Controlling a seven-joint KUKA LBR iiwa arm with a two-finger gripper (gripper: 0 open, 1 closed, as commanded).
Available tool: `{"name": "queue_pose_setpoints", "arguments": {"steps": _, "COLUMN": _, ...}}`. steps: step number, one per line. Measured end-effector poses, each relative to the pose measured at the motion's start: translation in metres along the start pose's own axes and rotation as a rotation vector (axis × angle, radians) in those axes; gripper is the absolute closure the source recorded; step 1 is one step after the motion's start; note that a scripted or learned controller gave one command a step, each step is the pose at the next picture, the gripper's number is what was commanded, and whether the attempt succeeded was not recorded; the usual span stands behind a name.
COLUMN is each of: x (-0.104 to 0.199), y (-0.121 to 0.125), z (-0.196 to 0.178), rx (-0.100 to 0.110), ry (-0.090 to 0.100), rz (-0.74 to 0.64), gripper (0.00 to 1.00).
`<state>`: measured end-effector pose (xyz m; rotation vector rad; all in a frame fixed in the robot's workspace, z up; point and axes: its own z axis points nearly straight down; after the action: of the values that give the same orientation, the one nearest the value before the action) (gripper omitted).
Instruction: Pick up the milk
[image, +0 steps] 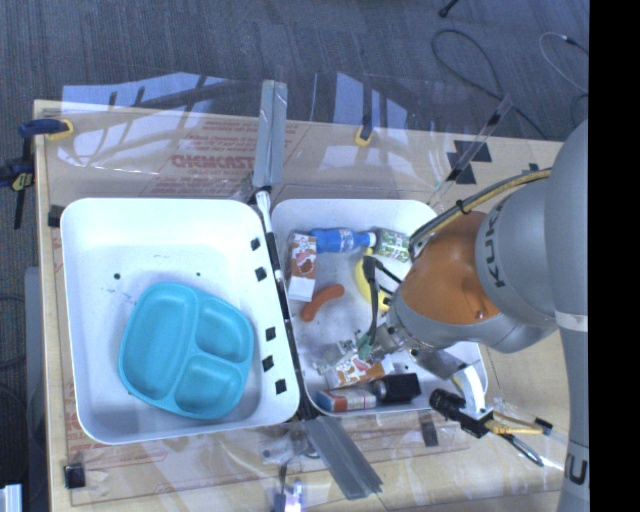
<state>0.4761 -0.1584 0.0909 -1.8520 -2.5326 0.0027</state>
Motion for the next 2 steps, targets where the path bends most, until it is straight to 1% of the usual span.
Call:
{"name": "queue_pose_setpoints", "arguments": {"steps": 1, "x": 0.000, "y": 0.002, "z": -0.010, "rx": -0.003, "ry": -0.001, "rz": -0.006, "gripper": 1.00}}
{"name": "queue_pose_setpoints", "arguments": {"steps": 2, "x": -0.059, "y": 0.039, "z": -0.031, "rx": -0.004, "ry": -0.005, "rz": -0.352, "gripper": 1.00}}
